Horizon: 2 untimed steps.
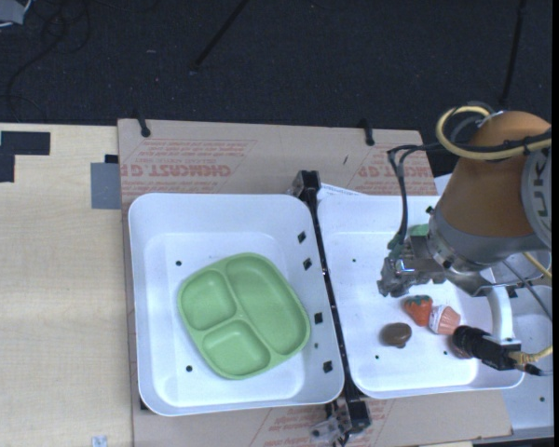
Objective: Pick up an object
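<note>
Low in the right half of the frame, on the floor of the right bin (373, 371), lies a small brown lump (397, 334). Just up and right of it is an orange-and-white toy (431, 314), near the lump but apart from it. Either would serve as the object. The step in hand looks like the approach. To do it well, the gripper (393, 283) should settle on one piece, centre over it and come straight down, so the neighbour is not nudged away. In the picture the gripper sits just above both, closest to the toy's orange end, with nothing visibly in its grasp. Whether it is open or closed I cannot tell. Off to the left, a green divided plate (244, 315) lies in the left bin (149, 250).
</note>
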Each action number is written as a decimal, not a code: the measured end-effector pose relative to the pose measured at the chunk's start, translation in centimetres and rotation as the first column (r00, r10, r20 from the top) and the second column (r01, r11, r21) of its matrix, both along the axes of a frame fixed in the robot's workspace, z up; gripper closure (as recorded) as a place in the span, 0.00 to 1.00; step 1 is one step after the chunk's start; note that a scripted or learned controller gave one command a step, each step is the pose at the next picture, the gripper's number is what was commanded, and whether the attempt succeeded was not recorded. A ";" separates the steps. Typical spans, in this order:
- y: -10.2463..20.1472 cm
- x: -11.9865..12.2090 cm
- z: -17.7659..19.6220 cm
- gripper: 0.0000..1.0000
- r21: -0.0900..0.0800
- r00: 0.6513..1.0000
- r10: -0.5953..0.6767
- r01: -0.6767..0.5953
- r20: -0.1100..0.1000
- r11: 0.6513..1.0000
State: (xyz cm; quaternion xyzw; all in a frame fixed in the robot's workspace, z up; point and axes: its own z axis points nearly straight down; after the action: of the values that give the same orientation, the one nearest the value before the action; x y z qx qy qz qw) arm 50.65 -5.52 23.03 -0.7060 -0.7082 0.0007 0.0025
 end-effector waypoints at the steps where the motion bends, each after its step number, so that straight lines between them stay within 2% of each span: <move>1: 5.9 0.6 -0.7 1.00 0.000 1.000 0.002 -0.002 0.000 1.000; 2: 11.4 0.6 0.3 1.00 -0.001 1.000 0.002 -0.002 0.001 1.000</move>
State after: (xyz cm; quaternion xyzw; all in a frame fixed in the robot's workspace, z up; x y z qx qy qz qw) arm 51.27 5.87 23.35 -0.7053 -0.7089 0.0007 0.0019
